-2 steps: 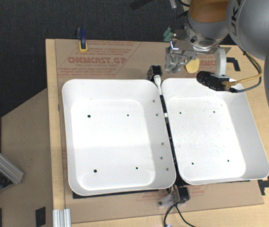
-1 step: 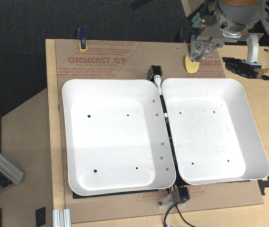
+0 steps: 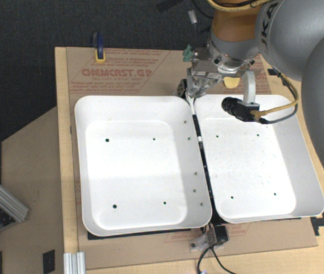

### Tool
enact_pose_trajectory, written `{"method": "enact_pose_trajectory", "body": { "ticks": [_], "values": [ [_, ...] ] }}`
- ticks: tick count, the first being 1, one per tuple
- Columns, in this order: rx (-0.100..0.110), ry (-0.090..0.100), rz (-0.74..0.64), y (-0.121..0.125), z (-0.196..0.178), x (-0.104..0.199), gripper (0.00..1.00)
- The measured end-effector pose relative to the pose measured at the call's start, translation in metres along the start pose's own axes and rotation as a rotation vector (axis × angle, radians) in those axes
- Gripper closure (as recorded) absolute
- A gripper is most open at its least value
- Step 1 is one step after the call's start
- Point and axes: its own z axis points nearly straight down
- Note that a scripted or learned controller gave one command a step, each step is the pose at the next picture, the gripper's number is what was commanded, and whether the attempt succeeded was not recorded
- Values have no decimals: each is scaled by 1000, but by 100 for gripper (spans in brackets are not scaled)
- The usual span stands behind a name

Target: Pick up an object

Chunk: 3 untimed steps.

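Observation:
My gripper (image 3: pixel 195 90) hangs at the far end of the seam between the two bins, just over the back left corner of the right bin (image 3: pixel 264 176). A small pale yellow object (image 3: pixel 231 82) shows right of the gripper body, by the right bin's far rim; I cannot tell whether it is held or lying there. A black part with a cable (image 3: pixel 237 108) hangs off the wrist over the right bin. The left bin (image 3: pixel 133 170) shows only its white floor with dark dots.
The grey arm with its orange band (image 3: pixel 236 16) fills the upper right. A blue and yellow clamp (image 3: pixel 99 47) sits at the board's far left edge. A small green piece (image 3: pixel 187 54) sits beside the wrist. Metal rails (image 3: pixel 2 198) lie off the bench's left side.

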Motion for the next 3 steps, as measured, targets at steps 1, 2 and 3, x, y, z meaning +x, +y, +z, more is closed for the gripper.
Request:
{"method": "enact_pose_trajectory", "body": {
  "ticks": [1, 2, 3],
  "values": [
    [-13, -2, 4, -18, -36, 9, 100],
    [-15, -3, 6, -35, -66, 9, 100],
    [-21, -8, 14, -7, -133, -79, 100]
  ]
}}
